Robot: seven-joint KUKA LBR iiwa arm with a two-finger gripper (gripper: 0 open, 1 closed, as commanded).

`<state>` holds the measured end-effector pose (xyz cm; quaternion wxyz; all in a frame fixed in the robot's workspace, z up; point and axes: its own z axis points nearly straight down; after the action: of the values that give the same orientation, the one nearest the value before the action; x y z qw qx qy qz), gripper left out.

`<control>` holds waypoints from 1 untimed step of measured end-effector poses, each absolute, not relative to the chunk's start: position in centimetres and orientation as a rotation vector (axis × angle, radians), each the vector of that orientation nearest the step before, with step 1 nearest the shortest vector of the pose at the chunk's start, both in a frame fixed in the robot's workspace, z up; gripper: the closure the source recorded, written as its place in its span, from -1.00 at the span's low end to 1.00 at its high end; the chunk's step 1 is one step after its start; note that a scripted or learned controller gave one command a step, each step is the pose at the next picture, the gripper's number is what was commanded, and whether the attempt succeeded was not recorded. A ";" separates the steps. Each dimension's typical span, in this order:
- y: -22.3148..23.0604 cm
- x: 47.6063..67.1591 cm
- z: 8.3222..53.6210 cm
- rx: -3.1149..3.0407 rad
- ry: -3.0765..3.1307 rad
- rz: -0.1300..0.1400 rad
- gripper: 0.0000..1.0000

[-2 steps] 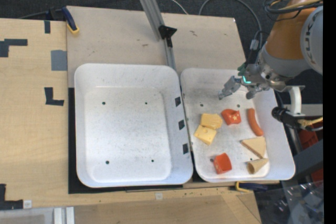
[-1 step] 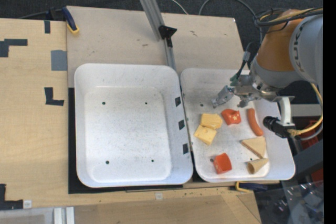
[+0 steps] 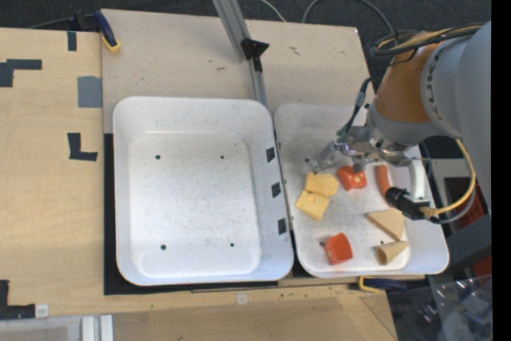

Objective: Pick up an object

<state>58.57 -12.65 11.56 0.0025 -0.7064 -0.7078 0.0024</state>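
**Gripper Low Over Right Bin, Nothing Held**

Hung low in the right bin (image 3: 299, 124), toward its far half: the gripper (image 3: 345, 159), fingers spread apart with nothing between them. Lay just right of the fingertips: a small red piece (image 3: 352, 179). Sat just near of them: two yellow blocks (image 3: 317, 194), touching. Rested farther right: an orange-red stick (image 3: 383, 178). Lay toward the near right corner: two tan wedges (image 3: 388, 235), plus a red cup-like piece (image 3: 338, 249) to their left. Stood to the left: the other white bin (image 3: 128, 124).
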 end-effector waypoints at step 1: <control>-12.6 58.6 8.8 -2.220 -2.224 0.003 -1.00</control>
<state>58.59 -12.61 8.81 -0.0007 -0.7065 -0.7077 0.0008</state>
